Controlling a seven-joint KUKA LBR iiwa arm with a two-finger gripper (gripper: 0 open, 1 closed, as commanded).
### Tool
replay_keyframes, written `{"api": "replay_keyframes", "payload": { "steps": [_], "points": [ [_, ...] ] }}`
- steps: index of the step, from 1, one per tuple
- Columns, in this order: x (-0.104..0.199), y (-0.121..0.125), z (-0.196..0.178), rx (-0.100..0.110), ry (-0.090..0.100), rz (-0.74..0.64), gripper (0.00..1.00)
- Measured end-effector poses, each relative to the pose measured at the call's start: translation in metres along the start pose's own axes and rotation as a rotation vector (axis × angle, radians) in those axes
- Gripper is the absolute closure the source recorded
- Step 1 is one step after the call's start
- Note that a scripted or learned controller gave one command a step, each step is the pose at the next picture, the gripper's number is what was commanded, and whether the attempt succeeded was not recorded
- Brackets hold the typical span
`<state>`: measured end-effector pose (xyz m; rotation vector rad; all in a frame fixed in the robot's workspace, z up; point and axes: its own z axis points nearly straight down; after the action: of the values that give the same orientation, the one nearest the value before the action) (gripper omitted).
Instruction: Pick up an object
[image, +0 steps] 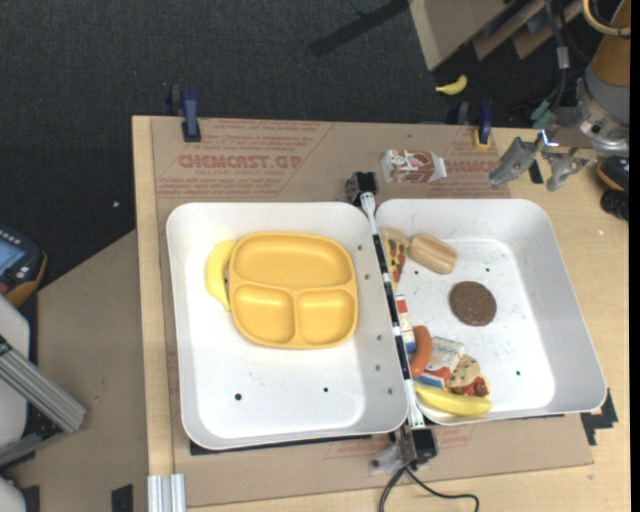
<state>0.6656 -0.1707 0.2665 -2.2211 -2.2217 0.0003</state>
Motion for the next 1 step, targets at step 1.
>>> {"api": "replay_keyframes", "payload": {
  "steps": [1],
  "points": [
    [-0.0264,-0.0485,0.1248,0.014,0.003,0.005,0.00]
  ]
}}
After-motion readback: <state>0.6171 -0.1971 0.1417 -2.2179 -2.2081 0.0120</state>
